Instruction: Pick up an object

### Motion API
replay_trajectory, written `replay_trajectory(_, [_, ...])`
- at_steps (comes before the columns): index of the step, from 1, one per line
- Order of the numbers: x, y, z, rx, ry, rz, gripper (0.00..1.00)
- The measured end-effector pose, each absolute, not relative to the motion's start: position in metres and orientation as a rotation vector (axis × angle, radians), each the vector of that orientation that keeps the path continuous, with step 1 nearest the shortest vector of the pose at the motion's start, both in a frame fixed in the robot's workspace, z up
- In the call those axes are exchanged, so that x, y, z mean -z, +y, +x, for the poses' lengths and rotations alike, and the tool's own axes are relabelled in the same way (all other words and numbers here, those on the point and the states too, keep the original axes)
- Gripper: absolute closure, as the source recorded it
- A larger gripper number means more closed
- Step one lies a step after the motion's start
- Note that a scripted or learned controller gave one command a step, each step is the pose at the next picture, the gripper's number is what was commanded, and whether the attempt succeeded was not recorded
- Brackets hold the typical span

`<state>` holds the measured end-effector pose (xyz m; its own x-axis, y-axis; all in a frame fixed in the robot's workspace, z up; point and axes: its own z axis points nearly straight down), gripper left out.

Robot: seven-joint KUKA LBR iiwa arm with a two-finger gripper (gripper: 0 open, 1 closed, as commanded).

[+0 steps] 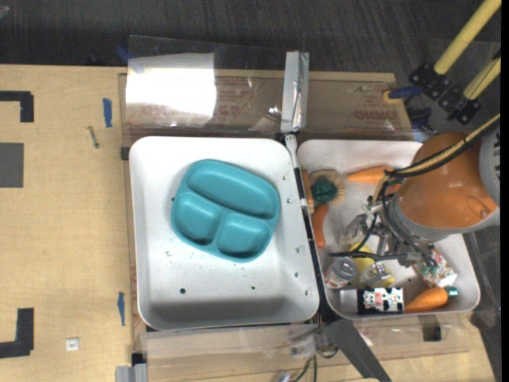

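A tan wooden bench [56, 237] with black markings stands on dark grey carpet [199, 6].

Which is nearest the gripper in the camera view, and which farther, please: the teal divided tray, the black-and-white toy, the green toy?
From the gripper:
1. Black-and-white toy, just below it at the right bin's near edge.
2. Green toy, up-left in the same bin.
3. Teal divided tray, in the left bin.

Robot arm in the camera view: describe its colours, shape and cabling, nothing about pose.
The arm ends in a broad, rounded orange band above a grey wrist ring. Black cables run along it and loop beside the wrist. The gripper is a dark metal assembly with thin wires.
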<state>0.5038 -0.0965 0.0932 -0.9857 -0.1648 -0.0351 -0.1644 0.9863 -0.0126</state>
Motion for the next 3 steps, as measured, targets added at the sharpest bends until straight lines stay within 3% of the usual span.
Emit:
replay_trajectory(2, [-0.0905,-0.0937,0.5107,0.008,3.119,-0.153,0.00])
replay_trajectory(3, [-0.0928,-0.0975,0.5021,0.004,3.104,-0.131,0.00])
